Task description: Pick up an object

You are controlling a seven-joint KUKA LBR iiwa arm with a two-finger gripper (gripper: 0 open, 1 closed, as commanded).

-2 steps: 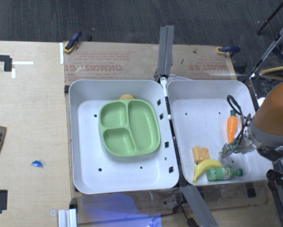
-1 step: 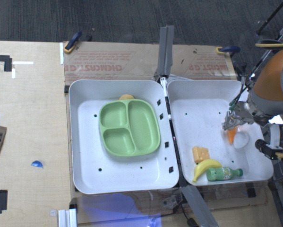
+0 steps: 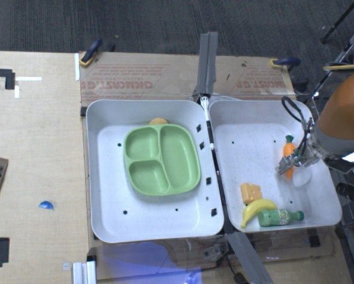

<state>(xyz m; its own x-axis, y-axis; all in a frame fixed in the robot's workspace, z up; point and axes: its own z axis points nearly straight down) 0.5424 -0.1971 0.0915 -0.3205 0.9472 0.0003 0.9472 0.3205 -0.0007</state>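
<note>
Two white bins sat side by side across the middle of the frame, the left bin (image 3: 100, 176) bearing a green divided plate (image 3: 162, 159) with something small and yellowish (image 3: 158, 122) peeping from behind its upper edge. The right bin (image 3: 247, 135) kept the loose pieces, crowded toward its lower right: a banana (image 3: 256, 209), touching a green bottle (image 3: 280, 217) that lay on its side, a tan block (image 3: 251, 192) just above the banana, and higher up, by the right wall, a carrot (image 3: 289, 152). The arm (image 3: 342, 114) leaned in from the right edge with its gripper (image 3: 290, 164) down at that carrot, which looked to be the thing it was after, likely because it lay nearest the arm and apart from the heap below. Metal parts overlapped the orange body, but from where I stood I could not tell whether the pincer was apart, together or clamped on it, nor whether the carrot was lifted or lying on the bin floor. A pale round thing (image 3: 301, 177), too faint to name, sat just below the gripper. The wall so close on the right seemed to leave little room on that side.
</note>
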